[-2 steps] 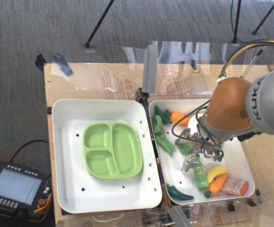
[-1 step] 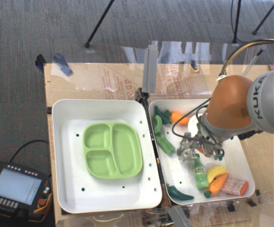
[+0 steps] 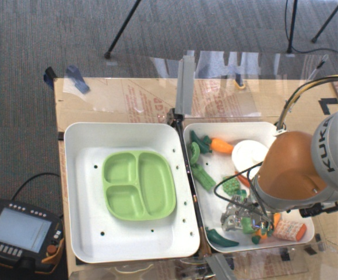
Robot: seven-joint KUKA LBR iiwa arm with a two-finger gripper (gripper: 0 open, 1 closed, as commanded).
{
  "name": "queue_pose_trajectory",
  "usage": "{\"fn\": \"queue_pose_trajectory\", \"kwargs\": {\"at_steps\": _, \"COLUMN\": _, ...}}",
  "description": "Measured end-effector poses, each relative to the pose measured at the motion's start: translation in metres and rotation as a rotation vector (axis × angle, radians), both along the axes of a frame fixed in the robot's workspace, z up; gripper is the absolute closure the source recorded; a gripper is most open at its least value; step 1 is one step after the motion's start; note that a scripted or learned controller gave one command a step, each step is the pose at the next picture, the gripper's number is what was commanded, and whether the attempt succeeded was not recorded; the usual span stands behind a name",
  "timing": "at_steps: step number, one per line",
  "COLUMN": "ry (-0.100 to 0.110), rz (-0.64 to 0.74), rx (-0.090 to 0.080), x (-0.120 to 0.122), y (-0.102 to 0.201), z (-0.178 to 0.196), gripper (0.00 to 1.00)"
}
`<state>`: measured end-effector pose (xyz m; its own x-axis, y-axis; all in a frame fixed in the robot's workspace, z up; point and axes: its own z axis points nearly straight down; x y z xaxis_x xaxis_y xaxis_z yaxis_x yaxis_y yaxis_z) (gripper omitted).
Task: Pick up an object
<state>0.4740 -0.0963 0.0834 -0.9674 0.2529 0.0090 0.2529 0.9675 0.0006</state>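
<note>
Nearest the camera, at about seven o'clock in the view, a handheld control pendant (image 3: 20, 233) lies on the floor beside the table (image 3: 122, 101). Just beyond it the left bin (image 3: 78, 150) holds a green divided plate (image 3: 138, 184), lying flat near the bin's middle.

At five o'clock, the tool (image 3: 242, 216) sits low in the right bin (image 3: 212, 244), in among the toys; whether it is parted or closed, and whether it grips anything, cannot be told from the clutter around it. A dark green pepper-like piece (image 3: 221, 237) lies at seven o'clock from the tool, near the bin's front wall. An orange and white item (image 3: 290, 231) rests at three o'clock from it. Above the tool bulks the arm's orange band (image 3: 288, 168).

Farther back in that bin lie a long green vegetable (image 3: 203, 177), a white round dish (image 3: 249, 154), and a carrot (image 3: 221, 146) with green leaves, toward eleven o'clock of the bin.
</note>
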Motion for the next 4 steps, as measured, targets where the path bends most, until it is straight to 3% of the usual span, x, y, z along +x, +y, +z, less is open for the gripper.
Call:
{"fn": "queue_pose_trajectory", "kwargs": {"at_steps": 1, "ry": -0.004, "rz": -0.080, "rx": -0.002, "x": 0.029, "y": 0.010, "z": 0.025, "gripper": 1.00}}
{"fn": "queue_pose_trajectory", "kwargs": {"at_steps": 2, "ry": -0.002, "rz": -0.202, "rx": -0.003, "x": 0.071, "y": 0.005, "z": 0.000, "gripper": 1.00}}
{"fn": "queue_pose_trajectory", "kwargs": {"at_steps": 3, "ry": -0.003, "rz": -0.502, "rx": -0.006, "x": 0.109, "y": -0.001, "z": 0.001, "gripper": 1.00}}
{"fn": "queue_pose_trajectory", "kwargs": {"at_steps": 4, "ry": 0.001, "rz": -0.596, "rx": -0.006, "x": 0.000, "y": 0.009, "z": 0.000, "gripper": 1.00}}
